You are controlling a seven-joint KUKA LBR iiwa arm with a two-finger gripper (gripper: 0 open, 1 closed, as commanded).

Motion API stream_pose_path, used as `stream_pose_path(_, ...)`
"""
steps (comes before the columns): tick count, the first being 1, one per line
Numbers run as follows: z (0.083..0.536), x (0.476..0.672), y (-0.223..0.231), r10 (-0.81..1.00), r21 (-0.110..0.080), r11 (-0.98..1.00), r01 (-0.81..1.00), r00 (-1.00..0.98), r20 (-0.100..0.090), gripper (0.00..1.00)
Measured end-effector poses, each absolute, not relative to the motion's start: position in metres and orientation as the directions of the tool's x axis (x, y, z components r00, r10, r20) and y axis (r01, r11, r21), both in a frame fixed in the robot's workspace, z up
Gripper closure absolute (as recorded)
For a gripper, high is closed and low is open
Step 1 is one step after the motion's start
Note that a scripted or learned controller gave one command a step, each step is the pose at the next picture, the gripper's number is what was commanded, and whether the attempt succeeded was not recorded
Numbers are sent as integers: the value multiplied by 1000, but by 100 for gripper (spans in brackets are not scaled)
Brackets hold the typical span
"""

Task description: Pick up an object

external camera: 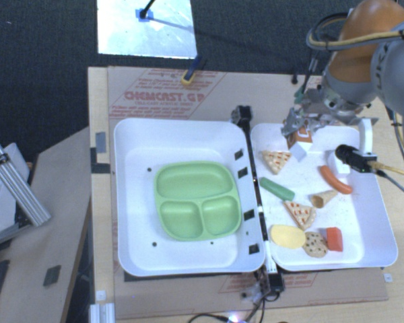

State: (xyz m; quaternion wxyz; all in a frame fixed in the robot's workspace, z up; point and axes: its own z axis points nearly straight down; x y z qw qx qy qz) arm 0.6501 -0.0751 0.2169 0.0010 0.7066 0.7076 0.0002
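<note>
From above, the gripper (pixel 298 130) hangs over the far end of the right bin (pixel 374 247), fingers clamped on a small brown-and-white block (pixel 303 137) lifted off the floor. A pizza slice (pixel 277 160) lies nearby.

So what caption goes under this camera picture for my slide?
Robot gripper hovering over toy food in the right bin.

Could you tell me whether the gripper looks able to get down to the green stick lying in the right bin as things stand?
Probably yes. The green stick lies flat with bare floor around it; the pizza wedge and waffle wedge sit apart from it. The gripper hangs at the right bin's far end, with nothing between.
</note>
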Motion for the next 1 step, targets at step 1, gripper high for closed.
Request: stream_pose_path(1, 215, 651, -69, 1000, 2, 4, 1000, -4, -1, 100)
